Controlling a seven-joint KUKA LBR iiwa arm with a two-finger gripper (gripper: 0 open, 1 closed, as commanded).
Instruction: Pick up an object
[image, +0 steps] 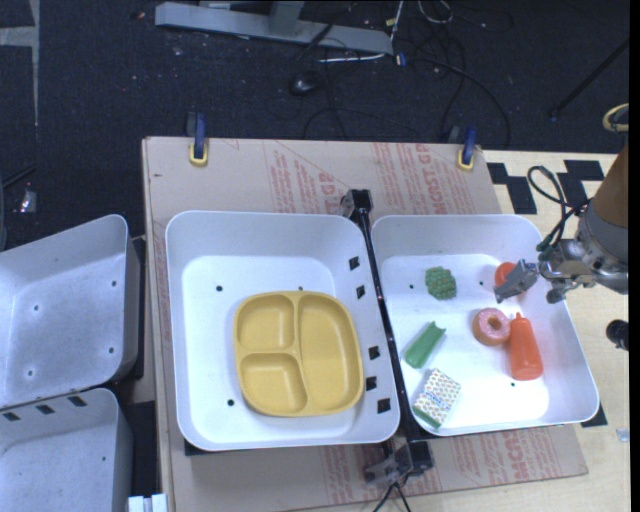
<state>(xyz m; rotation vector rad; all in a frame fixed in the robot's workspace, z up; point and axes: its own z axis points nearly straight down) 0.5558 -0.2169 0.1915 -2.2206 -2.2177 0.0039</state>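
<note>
The right bin (480, 235) holds several small items: a green knobbly piece (440, 282), a pink ring (491, 326), an orange-red bottle (524, 349), a green stick (424, 343), a white patterned packet (437, 396), and a small red piece (505, 271). My gripper (536, 287) hangs over the bin's right side, just above the pink ring and the bottle. Its fingers are open with nothing between them. The left finger (515, 283) partly covers the small red piece.
A yellow divided plate (298, 352) lies in the left bin (200, 300). A black divider (380, 330) runs between the two bins. Another white bin (60, 300) sits off the bench at the left. The arm comes in from the right edge.
</note>
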